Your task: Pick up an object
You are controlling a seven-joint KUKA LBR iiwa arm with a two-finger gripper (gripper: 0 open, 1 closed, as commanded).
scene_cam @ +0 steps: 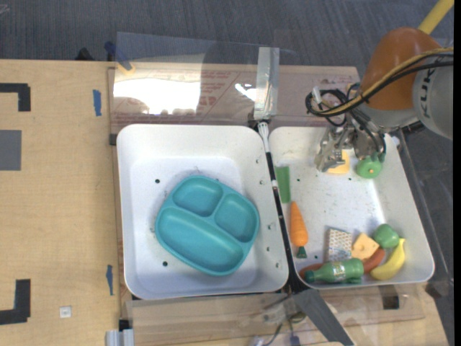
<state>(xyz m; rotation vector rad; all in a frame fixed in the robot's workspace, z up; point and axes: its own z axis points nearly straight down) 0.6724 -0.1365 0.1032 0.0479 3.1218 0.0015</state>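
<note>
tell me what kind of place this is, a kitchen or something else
Probably a robot test bench in a lab, not a kitchen. Two white bins sit on a cardboard-covered bench, the food is toys such as a carrot and banana, and the gripper reaches in.

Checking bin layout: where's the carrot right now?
The carrot lies in the right bin, along its left wall, below a green block.

One fixed camera looks down aslant on both bins [130, 193].
</note>
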